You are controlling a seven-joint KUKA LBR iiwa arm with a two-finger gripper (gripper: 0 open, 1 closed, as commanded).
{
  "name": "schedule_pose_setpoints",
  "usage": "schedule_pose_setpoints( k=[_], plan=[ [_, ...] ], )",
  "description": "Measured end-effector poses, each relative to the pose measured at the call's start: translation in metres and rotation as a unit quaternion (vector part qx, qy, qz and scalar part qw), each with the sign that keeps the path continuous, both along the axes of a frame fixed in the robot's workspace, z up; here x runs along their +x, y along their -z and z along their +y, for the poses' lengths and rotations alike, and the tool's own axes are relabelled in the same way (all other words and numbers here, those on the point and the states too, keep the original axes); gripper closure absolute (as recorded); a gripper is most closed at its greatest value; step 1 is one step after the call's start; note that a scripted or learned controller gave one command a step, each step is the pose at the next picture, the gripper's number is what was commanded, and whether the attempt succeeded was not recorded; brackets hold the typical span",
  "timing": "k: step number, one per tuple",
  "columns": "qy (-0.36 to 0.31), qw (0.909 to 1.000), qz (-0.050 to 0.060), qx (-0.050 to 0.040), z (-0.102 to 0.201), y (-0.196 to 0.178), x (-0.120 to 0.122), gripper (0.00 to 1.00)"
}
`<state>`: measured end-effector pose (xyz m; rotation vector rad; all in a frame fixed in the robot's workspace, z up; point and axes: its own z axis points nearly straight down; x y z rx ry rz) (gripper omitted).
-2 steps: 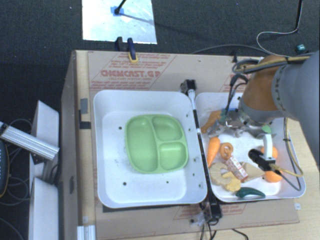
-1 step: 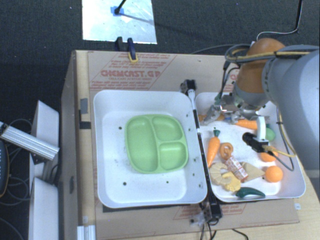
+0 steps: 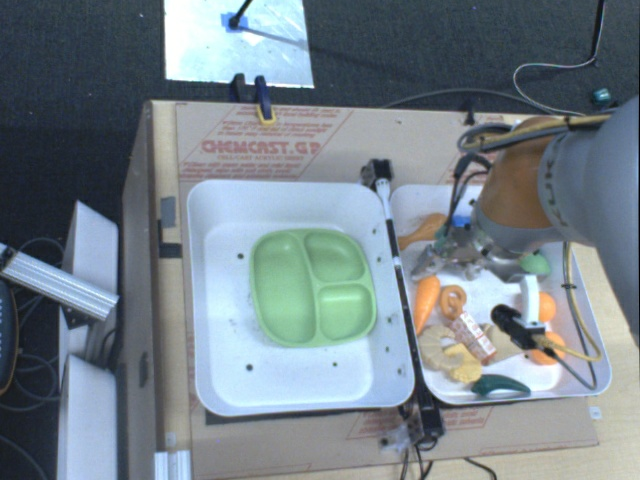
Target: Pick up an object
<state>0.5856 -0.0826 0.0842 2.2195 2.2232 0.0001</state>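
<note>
Gripper (image 3: 452, 260) low over right bin (image 3: 590, 383), finger state: can't tell, too blurred
Camera view: carrot (image 3: 427, 301) lies just below gripper near bin's left wall, toys crowded round it; left bin (image 3: 215, 368) holds green tray (image 3: 312, 286). Carrot looks light, stiff, smooth plastic, likely slippery and tapered; I'd pinch across its thick mid-section

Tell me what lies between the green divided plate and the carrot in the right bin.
In the camera view, the two bins' adjoining white walls with a dark strip along the seam lie between the green divided plate and the carrot.
</note>
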Motion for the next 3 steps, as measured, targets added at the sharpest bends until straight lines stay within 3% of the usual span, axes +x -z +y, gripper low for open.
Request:
schedule_pose_setpoints(
  k=[1, 2, 3],
  plan=[
    [-0.001, 1.0000, -0.001, -0.0002, 0.000, -0.005, 0.051, 0.00],
    [-0.001, 1.0000, -0.002, -0.0004, -0.002, -0.044, 0.084, 0.00],
    [0.000, 1.0000, 0.000, -0.0001, -0.002, -0.018, 0.024, 0.00]
  ],
)
